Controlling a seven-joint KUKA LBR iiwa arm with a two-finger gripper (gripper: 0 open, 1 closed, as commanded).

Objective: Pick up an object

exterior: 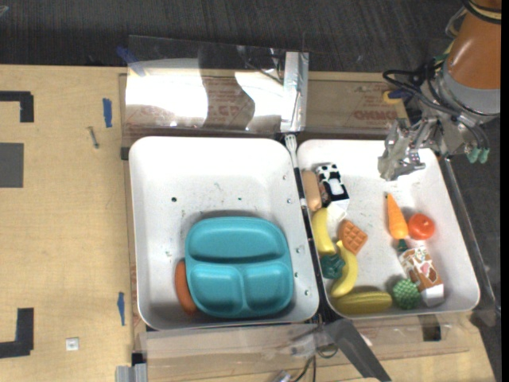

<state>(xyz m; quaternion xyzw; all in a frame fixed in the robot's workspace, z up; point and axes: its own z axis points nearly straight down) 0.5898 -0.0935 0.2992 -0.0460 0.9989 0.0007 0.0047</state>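
One carrot [395, 216] lies just near-side of our gripper [400, 164], long axis running near-to-far; whether the gripper is wide or narrow, we cannot tell.

left bin [151, 213]: divided tray [237, 266] | right bin [453, 237]: toy foods, carrot [395, 216] beside tomato [421, 227]

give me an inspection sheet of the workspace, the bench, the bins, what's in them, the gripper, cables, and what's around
Surface: tan bench bearing a left bin and a right bin side by side.
Job's things: right bin holds a carrot, tomato, waffle, banana, carton.
Clutter: teal tray in the left bin, on something orange.
Grippers: gripper above the right bin's far end, holding nothing.
Cables: black cables by the arm.
Surroundings: clear plastic sheet behind the bins, dark floor.
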